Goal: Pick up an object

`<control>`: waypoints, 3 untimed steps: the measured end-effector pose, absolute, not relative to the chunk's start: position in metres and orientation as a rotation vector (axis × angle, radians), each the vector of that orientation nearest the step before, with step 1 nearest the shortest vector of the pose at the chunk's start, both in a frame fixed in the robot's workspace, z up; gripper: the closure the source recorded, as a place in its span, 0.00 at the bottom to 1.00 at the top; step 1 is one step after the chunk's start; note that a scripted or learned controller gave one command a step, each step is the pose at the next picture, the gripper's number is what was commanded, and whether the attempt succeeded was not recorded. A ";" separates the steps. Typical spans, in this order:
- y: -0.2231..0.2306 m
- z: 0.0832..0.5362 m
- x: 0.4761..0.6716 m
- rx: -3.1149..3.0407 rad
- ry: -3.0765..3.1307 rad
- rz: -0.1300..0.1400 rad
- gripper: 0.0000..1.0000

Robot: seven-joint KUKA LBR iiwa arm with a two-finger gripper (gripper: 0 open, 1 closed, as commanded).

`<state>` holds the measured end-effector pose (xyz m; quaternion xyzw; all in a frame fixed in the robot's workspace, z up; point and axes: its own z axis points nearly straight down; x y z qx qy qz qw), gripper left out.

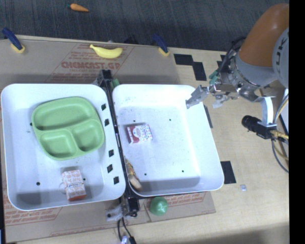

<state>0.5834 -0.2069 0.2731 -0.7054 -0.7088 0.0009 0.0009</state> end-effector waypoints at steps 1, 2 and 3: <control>-0.204 0.092 0.591 -2.214 -2.227 0.002 0.00; -0.211 0.145 0.657 -2.216 -2.228 -0.001 0.00; -0.210 0.130 0.657 -2.212 -2.227 0.002 0.00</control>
